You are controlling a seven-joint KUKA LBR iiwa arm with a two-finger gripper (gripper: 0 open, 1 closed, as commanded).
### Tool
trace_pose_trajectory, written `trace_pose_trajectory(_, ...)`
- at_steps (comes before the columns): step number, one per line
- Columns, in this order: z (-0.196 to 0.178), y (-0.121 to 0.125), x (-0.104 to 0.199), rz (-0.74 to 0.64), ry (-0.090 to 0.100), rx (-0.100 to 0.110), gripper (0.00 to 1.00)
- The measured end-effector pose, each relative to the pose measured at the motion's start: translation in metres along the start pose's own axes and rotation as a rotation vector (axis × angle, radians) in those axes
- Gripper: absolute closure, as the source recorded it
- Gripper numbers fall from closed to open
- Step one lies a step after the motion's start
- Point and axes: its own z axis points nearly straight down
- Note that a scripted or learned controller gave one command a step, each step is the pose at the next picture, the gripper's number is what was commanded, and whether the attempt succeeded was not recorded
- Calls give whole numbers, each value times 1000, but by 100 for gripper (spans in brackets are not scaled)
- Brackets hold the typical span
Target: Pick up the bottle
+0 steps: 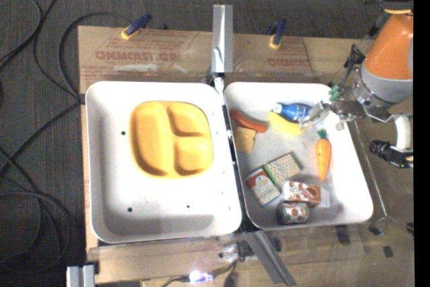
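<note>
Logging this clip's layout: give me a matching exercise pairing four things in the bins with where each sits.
Things:
1. bottle
2. divided tray
3. carrot
4. can

Places:
A. middle of the left bin
B. front edge of the right bin
C. back of the right bin, just left of the end effector
D. right side of the right bin, lying lengthwise

Pairs: 1-C, 2-A, 3-D, 4-B
</note>
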Motion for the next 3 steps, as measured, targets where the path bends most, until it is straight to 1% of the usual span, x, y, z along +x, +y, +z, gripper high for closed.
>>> trace_pose_trajectory(1,106,52,-7,-164,0,-9,0)
trace_pose_trajectory(2,19,89,-29,-179,-5,-3,0)
trace_pose_trajectory(3,3,89,-27,-411,-8,-1,0)
